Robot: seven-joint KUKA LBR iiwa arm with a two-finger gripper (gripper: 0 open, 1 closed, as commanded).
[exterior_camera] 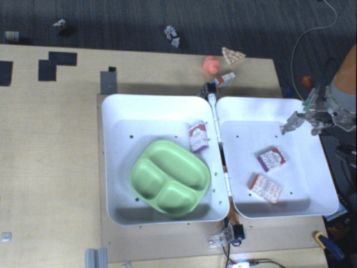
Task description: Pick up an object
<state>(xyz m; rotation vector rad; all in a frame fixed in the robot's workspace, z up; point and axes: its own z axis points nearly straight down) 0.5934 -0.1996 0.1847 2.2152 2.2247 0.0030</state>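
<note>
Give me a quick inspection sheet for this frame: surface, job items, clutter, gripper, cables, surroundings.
Surface: wooden bench bearing left bin and right bin side by side.
Job's things: green divided plate and red-white packet in left bin; two red-white packets in right bin.
Clutter: pink ball, pizza-slice toy, small tube on bench behind bins.
Gripper: gripper above right bin's far right corner, holding nothing visible.
Cables: thin cable on floor, upper right.
Surroundings: dark carpet with small scattered bits.

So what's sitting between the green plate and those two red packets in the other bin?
In the camera view: only the bins' adjoining rims separate the green plate from the two red packets.
</note>
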